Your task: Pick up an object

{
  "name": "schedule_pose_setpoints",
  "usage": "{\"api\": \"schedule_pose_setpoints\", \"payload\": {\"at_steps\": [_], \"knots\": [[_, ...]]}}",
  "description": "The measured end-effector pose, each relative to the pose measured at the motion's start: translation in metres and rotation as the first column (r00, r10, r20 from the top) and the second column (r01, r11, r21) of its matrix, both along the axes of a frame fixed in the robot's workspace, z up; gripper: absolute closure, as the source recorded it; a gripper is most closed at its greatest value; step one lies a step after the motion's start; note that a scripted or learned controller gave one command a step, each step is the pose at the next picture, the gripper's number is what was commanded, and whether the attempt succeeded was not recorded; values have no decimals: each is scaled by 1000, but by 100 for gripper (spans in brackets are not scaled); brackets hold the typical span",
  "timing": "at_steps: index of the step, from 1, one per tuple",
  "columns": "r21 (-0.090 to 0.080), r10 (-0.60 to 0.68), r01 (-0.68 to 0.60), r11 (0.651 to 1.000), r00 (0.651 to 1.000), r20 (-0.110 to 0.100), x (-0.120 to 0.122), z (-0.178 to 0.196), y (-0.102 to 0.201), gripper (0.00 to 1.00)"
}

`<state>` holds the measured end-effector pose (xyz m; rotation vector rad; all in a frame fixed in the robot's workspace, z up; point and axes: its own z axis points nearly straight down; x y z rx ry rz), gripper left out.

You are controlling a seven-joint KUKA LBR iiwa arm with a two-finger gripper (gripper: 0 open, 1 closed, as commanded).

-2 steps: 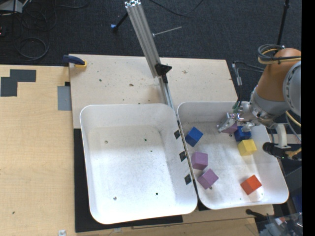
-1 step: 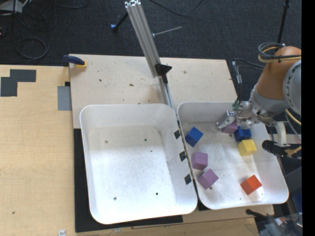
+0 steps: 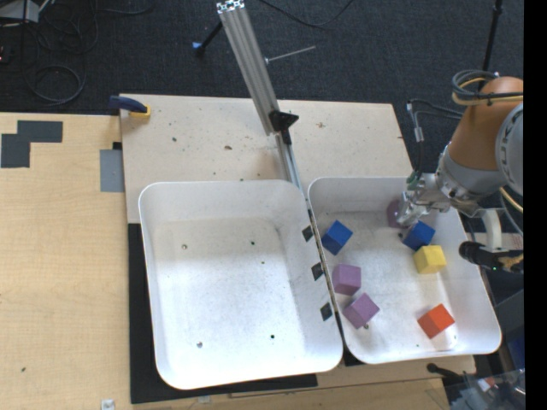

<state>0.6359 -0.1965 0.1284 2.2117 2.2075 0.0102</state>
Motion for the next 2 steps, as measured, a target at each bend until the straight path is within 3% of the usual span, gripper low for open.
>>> {"api": "schedule_pose_setpoints", "payload": {"at_steps": [1,2], "knots": [[6,3,-3,1000,1000,-14,6,44,0,100],[6,4,-4,1000,1000,-14,6,75,-2,100]]}}
